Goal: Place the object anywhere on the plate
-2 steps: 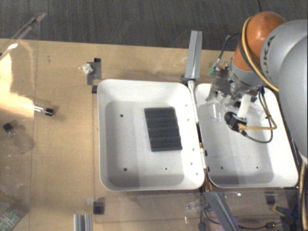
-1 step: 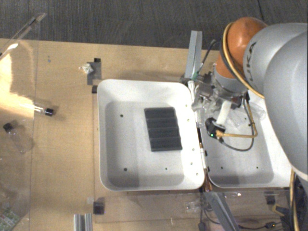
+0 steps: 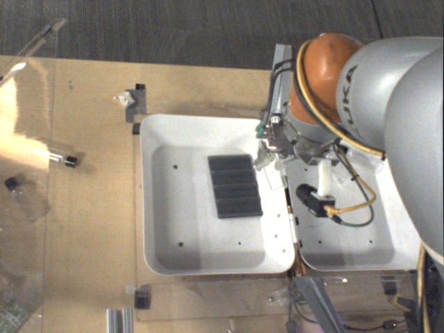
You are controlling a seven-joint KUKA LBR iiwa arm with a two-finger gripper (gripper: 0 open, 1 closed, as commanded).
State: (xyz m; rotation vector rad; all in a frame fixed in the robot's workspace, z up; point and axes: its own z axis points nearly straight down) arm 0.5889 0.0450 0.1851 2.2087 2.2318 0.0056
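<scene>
Dark grey ribbed rectangular plate (image 3: 235, 186) sits just left of the end effector (image 3: 272, 159), long axis running up-down the frame. Can't tell if it's open or holding anything.

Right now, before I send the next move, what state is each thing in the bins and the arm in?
Plate: dark, ribbed, lying flat in the left bin, nothing on it.
Left bin: holds the plate.
Right bin: partly covered by the arm.
Arm: reaching in over the right bin.
Gripper: low near the seam between the bins, beside the plate's right edge; grip unclear.
Object: cannot make one out.
</scene>
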